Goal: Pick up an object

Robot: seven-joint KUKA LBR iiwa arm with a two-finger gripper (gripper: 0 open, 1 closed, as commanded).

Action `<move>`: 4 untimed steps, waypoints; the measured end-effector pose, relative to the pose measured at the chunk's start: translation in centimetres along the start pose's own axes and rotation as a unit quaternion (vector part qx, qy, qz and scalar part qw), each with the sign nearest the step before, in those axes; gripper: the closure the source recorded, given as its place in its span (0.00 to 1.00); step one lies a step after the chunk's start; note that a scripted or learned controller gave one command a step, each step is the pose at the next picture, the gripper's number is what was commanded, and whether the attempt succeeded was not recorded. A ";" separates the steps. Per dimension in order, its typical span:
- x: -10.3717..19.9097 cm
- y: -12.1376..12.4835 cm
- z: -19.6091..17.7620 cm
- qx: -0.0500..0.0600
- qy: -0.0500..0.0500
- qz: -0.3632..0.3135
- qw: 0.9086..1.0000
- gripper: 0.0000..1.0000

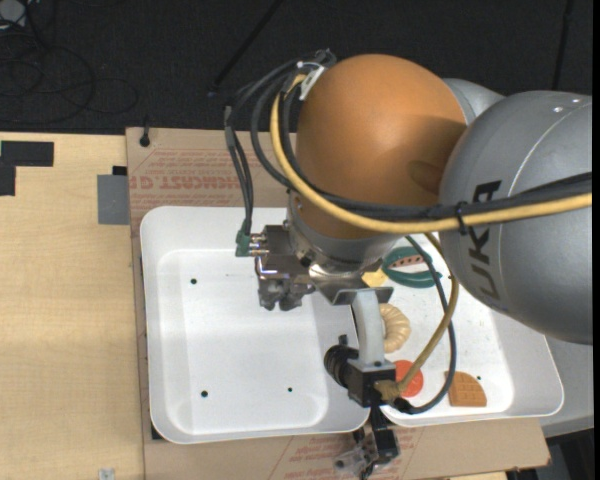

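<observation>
A huge robot arm (500, 208) fills the upper right. It has a smooth grey metal link and a glossy orange dome, with black and yellow cables looped around it. It hangs low over the two bins.

The bench (50, 308) beneath is pale, fine-grained wood. A sheet of brown cardboard (180, 173) with red print lies under the bins.

The left bin (230, 408) is a shallow tray of smooth white plastic with rounded corners and a few small dark dots on its floor. The right bin (525, 388) touches it and is mostly covered by the arm.

Under the dome, the gripper (280, 280) shows as a dark, boxy cluster of metal above the right side of the left bin. From where I stand I cannot tell whether it is spread or closed, and nothing can be seen held in it.

All the objects to pick up lie in the right bin:
- A thin teal ring (418, 276) lies partly under the arm.
- A cream, ridged, curled piece (393, 326) shaped like a pastry sits just in front of the ring.
- A flat orange wedge (468, 391) lies near the bin's front rim.
- A small round red-orange piece (411, 376) lies to the left of the wedge.
</observation>
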State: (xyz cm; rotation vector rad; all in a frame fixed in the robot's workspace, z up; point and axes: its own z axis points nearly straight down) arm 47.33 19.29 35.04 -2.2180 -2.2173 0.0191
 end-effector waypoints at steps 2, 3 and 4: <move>-0.4 0.4 16.8 -0.002 0.000 0.003 1.000 1.00; 5.4 0.4 0.0 -0.013 0.007 -0.004 1.000 1.00; 2.0 0.2 5.9 -0.002 0.000 0.001 1.000 1.00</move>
